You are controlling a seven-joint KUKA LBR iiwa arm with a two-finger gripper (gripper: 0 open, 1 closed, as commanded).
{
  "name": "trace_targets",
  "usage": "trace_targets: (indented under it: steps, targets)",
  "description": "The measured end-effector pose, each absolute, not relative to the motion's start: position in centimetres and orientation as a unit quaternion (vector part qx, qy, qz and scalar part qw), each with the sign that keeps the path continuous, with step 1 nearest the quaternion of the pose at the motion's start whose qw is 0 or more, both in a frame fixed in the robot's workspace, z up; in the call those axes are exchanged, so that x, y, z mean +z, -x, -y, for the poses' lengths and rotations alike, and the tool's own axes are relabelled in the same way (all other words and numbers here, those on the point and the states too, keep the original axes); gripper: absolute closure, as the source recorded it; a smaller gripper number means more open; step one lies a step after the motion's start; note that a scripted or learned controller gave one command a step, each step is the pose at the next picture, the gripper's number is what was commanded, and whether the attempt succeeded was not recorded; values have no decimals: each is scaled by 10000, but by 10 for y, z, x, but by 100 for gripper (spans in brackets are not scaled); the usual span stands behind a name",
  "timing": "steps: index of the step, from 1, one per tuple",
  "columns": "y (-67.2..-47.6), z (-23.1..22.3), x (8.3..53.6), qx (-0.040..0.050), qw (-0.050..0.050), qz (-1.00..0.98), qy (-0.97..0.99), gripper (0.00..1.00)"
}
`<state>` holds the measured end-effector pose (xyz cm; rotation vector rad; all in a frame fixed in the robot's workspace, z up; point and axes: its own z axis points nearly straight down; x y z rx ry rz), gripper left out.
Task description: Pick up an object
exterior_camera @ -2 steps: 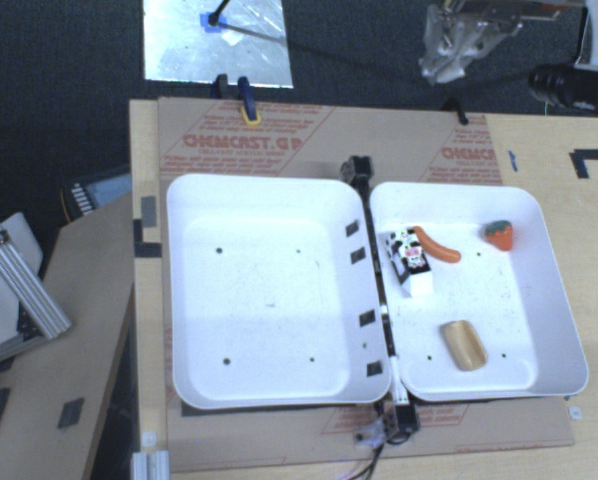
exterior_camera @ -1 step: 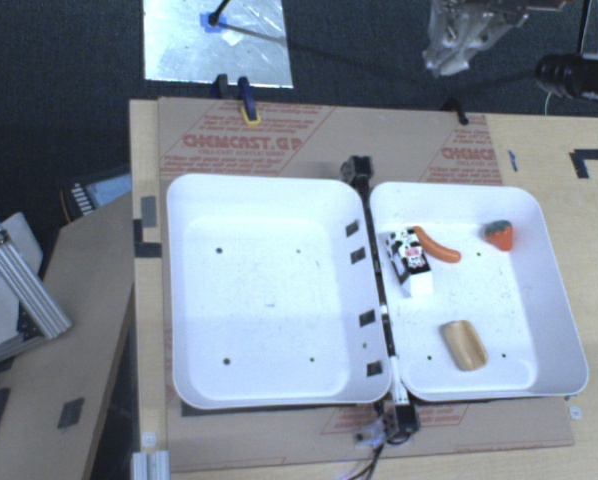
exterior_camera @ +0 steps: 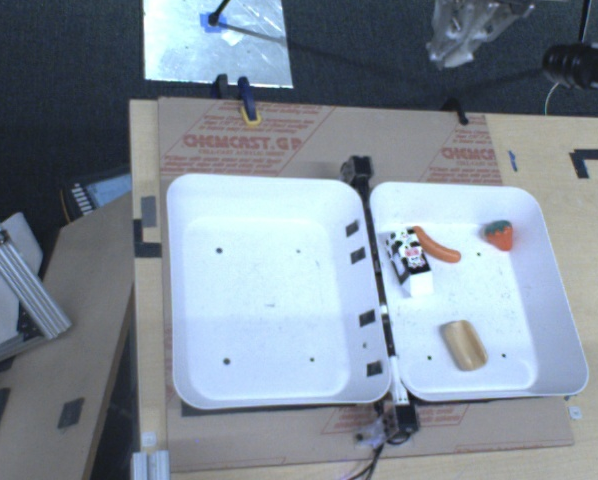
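The right bin (exterior_camera: pixel 549 298) holds several small objects. A white block with black and red markings (exterior_camera: pixel 409 260) lies near the bin's left wall, with a thin orange sausage-shaped piece (exterior_camera: pixel 438 246) resting against its upper side. An orange strawberry-like toy with a green top (exterior_camera: pixel 498 233) sits toward the far right. A tan rounded block (exterior_camera: pixel 464 345) lies near the front. My gripper (exterior_camera: pixel 453 46) hangs high above the bench, beyond the far edge of the right bin, well away from every object. Nothing is visibly in its grasp.
The left bin (exterior_camera: pixel 269 288) stands beside the right one, joined by a black hinge strip (exterior_camera: pixel 376 278). Both rest on a cardboard sheet (exterior_camera: pixel 279 133). A shiny metal plate (exterior_camera: pixel 217 26) lies on the dark floor at the back left. An aluminium rail (exterior_camera: pixel 14 273) leans at the left edge.
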<state>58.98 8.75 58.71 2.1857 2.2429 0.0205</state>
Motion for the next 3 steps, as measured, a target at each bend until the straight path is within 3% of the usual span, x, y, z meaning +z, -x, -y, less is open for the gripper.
trace_targets:
  steps: [3]
  targets:
    - [-590, -88, 621, 96, 72, -7197, -6941, 100]
